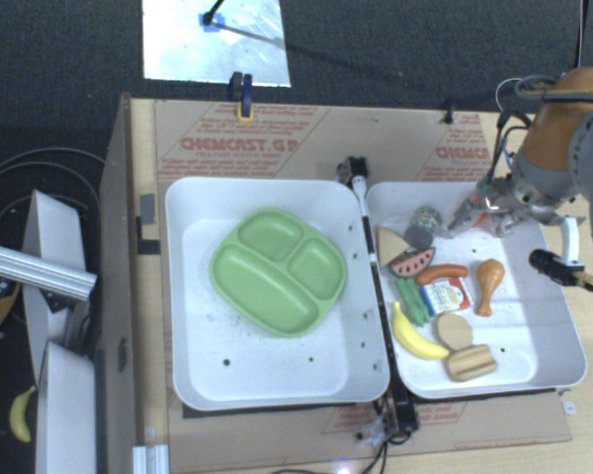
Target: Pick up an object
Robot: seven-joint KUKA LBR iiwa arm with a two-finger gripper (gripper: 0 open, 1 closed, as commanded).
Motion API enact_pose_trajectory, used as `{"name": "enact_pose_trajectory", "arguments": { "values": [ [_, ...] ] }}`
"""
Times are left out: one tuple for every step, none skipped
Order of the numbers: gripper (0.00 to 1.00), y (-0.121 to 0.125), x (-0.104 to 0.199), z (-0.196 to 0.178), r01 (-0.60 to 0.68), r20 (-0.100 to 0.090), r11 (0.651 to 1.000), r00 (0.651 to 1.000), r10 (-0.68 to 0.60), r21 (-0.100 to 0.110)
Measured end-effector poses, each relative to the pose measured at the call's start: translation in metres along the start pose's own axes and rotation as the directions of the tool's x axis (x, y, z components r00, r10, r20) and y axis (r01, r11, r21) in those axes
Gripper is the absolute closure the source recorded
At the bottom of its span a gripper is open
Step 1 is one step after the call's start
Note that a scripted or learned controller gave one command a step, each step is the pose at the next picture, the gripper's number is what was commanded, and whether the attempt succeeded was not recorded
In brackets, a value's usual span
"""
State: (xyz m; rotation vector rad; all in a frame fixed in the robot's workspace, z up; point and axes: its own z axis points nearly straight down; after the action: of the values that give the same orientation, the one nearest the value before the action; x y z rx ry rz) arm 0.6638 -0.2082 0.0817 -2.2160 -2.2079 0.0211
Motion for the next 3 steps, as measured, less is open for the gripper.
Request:
{"name": "enact_pose_trajectory", "arguments": {
  "values": [
    [0.00,0.000,0.014,-0.001,0.002,0.003,1.000,1.000,-0.002,0.000],
    [0.00,0.000,0.009,0.000,0.000,0.000,1.000,1.000,0.000,-0.001],
    [0.00,0.005,0.004,-0.004,0.005,-0.001,1.000,1.000,-0.005,-0.020]
  ]
}}
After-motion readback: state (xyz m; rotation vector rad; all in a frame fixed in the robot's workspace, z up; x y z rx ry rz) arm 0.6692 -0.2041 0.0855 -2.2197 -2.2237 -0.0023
